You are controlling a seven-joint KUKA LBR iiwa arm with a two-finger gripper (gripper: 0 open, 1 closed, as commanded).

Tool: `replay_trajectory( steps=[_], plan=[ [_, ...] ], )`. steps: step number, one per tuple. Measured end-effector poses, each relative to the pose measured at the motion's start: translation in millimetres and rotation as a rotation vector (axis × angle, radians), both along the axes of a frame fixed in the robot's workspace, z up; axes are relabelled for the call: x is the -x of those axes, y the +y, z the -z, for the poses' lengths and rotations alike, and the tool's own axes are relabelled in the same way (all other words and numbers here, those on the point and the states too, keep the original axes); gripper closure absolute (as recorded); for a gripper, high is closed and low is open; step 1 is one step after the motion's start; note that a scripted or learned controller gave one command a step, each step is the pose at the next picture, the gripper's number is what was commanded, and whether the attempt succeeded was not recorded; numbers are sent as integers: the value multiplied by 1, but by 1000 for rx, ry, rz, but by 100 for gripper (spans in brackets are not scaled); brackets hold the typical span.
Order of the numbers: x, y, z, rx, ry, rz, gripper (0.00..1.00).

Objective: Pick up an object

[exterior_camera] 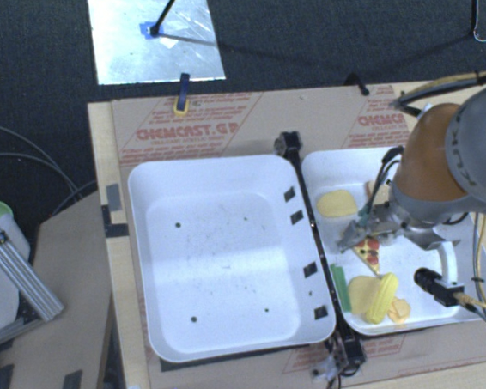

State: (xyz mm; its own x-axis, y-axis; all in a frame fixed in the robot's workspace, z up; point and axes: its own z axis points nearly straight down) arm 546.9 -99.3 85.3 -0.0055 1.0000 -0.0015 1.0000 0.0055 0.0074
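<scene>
A: Start at the near edge. What lies in the right bin, and why there?

B: Nearest is a yellow lump, ribbed like a corn cob. An orange bit touches its right side, and a green strip lies just left of it along the bin's left wall. They look scattered rather than arranged. They are probably loose stock tipped in so the arm has several choices within one reach.

A: And the gripper?

B: The gripper is low in the middle of that bin, just beyond the lump. A small red-and-yellow piece shows right beside it on the near side. Being the closest thing, that piece is likely the one being tried for.

A: Is it held?

B: That cannot be told. Whether the gripper is spread or pressed together does not show from above, and nothing can be seen caught in it. The piece appears to lie on the bin floor, touching the gripper or very nearly so.

A: What sits farther back?

B: A flat yellow piece lies beyond the gripper, near the left wall and apart from it. The arm comes in from the right and bends over the bin's far half, probably so that the gripper can come down steeply on small, flat things.

A: And the left bin?

B: It stands alongside, its wall meeting the right bin's, and both rest on a printed brown sheet on the tabletop. For a plain pick it seems to play no part.
</scene>
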Motion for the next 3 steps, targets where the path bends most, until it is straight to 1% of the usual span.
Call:
replay_trajectory(
  steps=[1, 2, 3],
  plan=[
    [2, 0, -10, -2, 4, 3, 100],
    [-36, 81, -105, -3, -4, -7, 100],
    [-32, 146, -190, -5, -3, -7, 100]
  ],
)
